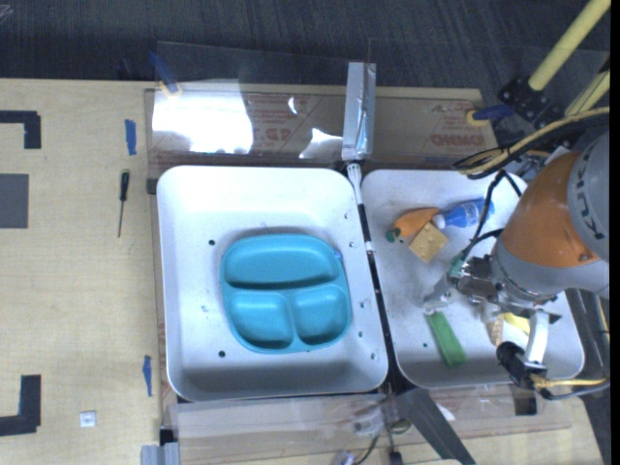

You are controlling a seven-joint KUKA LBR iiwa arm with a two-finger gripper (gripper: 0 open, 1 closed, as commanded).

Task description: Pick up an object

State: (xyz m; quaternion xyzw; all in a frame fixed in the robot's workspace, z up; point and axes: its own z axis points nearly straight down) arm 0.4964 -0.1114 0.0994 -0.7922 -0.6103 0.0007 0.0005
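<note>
Green flat plastic stick (446,338) lying in right white bin (407,356), at 7 o'clock from two-finger gripper (472,284), whose finger state I cannot tell, orange carrot-shaped toy (418,223) and tan block (428,244) at 11 o'clock, blue divided tray (285,291) in left white bin (194,211).

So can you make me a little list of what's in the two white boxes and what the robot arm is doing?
left bin: shallow white bin holding a blue plastic tray with three compartments
right bin: shallow white bin holding several small things
green thing: flat green stick-shaped piece, near the front of the right bin
orange thing: orange carrot-shaped toy, near the back
tan thing: small tan block, touching the orange toy
blue thing: blue and white bottle-like object, near the back
arm: grey with orange band, over the right bin
gripper: low in the right bin; grasp unclear
</note>
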